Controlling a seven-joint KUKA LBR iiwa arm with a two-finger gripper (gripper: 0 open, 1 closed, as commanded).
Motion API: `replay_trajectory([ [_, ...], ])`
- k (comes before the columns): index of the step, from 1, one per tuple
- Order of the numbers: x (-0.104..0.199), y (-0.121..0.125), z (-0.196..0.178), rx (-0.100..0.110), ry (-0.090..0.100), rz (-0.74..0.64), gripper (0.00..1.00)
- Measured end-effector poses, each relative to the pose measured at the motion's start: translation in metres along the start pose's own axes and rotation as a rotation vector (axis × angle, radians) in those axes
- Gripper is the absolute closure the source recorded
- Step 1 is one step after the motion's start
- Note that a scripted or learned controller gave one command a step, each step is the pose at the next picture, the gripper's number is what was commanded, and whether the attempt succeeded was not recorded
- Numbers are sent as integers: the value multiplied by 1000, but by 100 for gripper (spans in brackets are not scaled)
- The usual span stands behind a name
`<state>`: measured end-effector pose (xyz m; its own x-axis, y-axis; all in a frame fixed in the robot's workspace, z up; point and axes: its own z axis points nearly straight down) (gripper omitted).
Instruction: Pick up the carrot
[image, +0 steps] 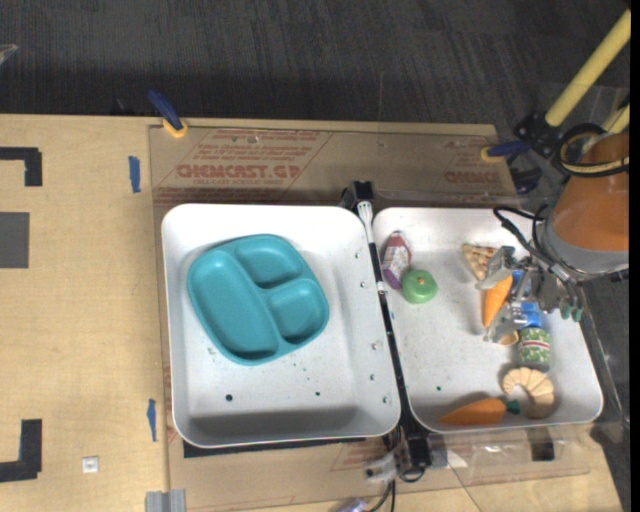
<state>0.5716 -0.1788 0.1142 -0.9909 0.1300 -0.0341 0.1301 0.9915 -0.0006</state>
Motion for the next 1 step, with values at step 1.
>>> replay_trajectory([
  [1,35,46,23,0,19,60,0],
])
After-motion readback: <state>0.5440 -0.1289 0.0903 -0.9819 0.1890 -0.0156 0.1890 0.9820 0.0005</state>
